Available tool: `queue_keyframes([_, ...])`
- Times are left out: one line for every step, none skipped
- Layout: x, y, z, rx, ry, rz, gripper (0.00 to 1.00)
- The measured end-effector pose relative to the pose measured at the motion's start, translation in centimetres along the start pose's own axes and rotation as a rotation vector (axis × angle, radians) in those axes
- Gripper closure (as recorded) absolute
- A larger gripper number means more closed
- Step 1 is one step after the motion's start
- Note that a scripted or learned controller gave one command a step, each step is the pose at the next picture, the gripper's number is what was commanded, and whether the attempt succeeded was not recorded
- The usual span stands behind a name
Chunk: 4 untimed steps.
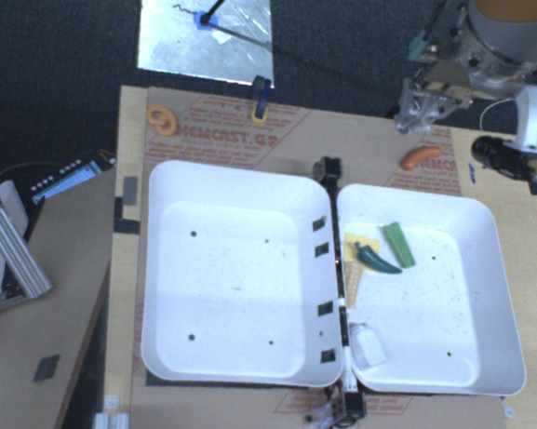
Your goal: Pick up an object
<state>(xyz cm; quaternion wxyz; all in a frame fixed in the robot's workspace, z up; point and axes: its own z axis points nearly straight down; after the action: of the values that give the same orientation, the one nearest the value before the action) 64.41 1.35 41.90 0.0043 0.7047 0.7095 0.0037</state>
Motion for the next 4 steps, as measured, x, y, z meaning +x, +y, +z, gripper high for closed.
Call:
queue_keyframes([-7.2,2.5,-0.5,0.007,-0.003,0.011,1.0])
queue_keyframes([-8.5,2.5,-8.9,-0.001,-0.002,0.006,1.0])
queue_keyframes([-16.4,2.3,-11.8,0.005,-0.004,0.012,1.0])
queue_keyframes([-22.5,2.3,-11.6,0.008,-0.003,0.011,1.0])
